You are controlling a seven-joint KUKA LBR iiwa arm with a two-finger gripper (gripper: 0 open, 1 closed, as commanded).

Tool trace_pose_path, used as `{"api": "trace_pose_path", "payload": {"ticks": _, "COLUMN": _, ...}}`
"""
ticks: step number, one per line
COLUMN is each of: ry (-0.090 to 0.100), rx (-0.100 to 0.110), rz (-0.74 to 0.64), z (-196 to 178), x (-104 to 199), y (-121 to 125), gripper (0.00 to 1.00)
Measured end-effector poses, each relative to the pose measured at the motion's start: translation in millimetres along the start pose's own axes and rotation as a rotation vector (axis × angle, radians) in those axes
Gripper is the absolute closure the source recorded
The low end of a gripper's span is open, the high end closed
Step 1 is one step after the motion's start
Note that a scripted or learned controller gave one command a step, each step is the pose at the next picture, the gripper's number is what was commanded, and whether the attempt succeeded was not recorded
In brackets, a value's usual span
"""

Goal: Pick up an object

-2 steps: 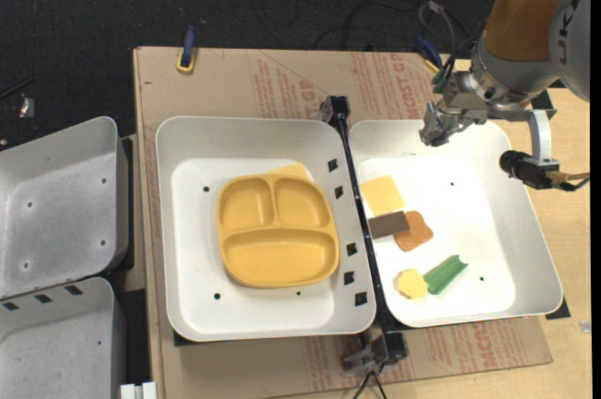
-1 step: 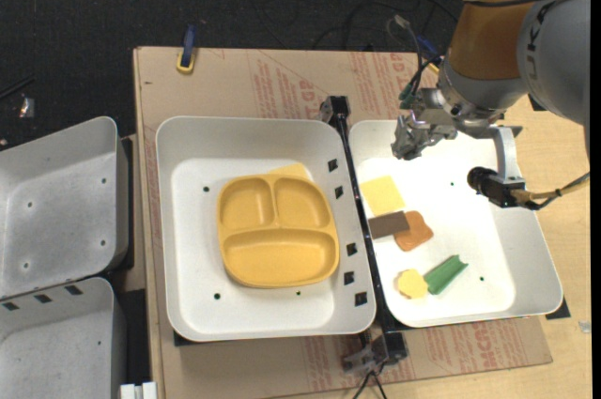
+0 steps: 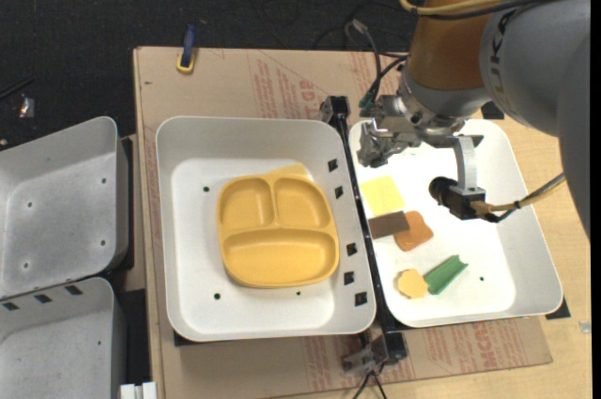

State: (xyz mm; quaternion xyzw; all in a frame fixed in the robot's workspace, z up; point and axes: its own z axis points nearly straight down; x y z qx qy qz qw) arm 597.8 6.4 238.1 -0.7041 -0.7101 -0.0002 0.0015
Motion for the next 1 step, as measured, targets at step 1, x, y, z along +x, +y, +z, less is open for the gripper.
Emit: {"api": "trace_pose_path", "payload": {"ticks": 1, "ry": 0.000, "rx": 0.001, "rz": 0.001, "z": 13.8, "x": 53.4, "y": -13.0, "gripper": 1.00}}
